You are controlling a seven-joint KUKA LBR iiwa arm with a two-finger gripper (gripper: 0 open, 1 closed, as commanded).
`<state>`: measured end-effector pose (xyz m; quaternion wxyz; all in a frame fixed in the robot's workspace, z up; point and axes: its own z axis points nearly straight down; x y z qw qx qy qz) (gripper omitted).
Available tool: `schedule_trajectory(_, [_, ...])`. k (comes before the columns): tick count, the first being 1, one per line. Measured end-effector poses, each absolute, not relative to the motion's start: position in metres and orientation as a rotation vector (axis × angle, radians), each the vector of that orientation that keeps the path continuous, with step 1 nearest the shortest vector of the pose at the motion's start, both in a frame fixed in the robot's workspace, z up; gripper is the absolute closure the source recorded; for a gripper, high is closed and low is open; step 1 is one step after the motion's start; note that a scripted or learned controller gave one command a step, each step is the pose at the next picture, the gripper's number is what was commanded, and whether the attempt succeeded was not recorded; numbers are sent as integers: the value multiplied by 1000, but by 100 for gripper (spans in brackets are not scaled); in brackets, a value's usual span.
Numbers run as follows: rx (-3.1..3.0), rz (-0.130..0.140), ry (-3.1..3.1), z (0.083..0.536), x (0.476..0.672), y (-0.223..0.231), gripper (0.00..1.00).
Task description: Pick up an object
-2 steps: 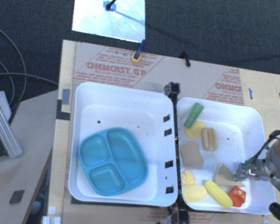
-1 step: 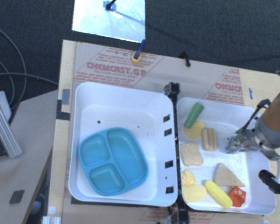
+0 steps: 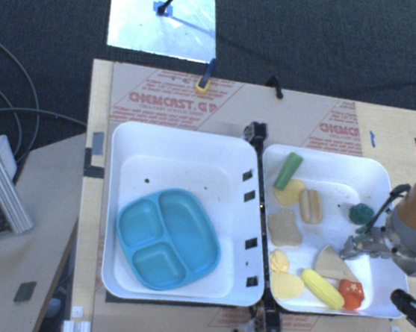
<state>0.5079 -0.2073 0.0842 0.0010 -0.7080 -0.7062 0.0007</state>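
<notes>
Dark carpet surrounds the worktop (image 3: 164,92), whose printed cardboard sheet carries two white bins side by side. At the right bin (image 3: 376,175), the jaws (image 3: 354,247) hang low over the toy food, just above the tan wedge (image 3: 331,264); whether they are spread or pressed together I cannot tell, and nothing shows between them. Close by lie a corn cob (image 3: 322,287), tomato (image 3: 353,293), dark green piece (image 3: 361,213) and hot dog (image 3: 310,205) (all crowded together). The left bin (image 3: 187,148) holds a blue divided plate (image 3: 167,237), with bare floor around it.
</notes>
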Motion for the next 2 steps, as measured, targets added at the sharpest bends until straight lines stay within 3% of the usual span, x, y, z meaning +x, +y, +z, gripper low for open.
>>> schedule_trajectory(1, [-2219, -7, -2236, 100, 581, -206, 100])
schedule_trajectory(2, [-2216, -6, -2234, 85, 629, -174, 100])
